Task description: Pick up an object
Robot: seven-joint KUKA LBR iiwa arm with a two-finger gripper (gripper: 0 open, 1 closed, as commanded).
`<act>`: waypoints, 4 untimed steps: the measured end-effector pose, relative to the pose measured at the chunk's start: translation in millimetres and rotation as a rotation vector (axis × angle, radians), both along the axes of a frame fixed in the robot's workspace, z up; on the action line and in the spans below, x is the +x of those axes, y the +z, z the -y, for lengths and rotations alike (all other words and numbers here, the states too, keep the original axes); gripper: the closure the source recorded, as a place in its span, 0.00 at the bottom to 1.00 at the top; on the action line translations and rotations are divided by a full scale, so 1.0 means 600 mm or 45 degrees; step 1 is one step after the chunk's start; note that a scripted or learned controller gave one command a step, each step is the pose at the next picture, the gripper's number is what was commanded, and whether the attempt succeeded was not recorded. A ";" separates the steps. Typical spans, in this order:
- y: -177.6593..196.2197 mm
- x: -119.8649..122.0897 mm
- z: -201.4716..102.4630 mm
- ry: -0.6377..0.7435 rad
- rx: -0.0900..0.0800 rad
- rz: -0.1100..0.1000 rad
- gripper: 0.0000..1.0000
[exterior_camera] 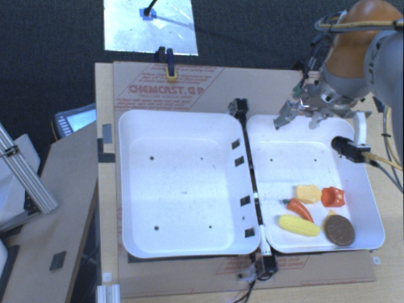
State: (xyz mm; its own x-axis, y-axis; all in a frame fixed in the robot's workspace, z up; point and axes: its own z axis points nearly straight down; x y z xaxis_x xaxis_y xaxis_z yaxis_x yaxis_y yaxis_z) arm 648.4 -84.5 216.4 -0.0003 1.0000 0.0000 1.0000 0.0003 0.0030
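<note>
Toy food lies in the near right corner of the right bin: a yellow corn cob, an orange-red carrot, a pale yellow piece, a red pepper piece and a brown round cookie. My gripper hangs above the far edge of the right bin, well behind the food. Its two fingers stand apart and hold nothing.
The left bin sits beside the right one, with black clips along the shared edge. A black cable plug juts over the right bin's right rim. A shiny plate lies behind the bench.
</note>
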 end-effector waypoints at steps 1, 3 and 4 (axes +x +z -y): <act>-0.174 0.032 -0.005 0.007 0.000 -0.009 0.00; -0.106 0.035 -0.001 0.007 -0.002 -0.001 0.00; 0.143 -0.129 -0.026 0.003 0.001 0.011 0.00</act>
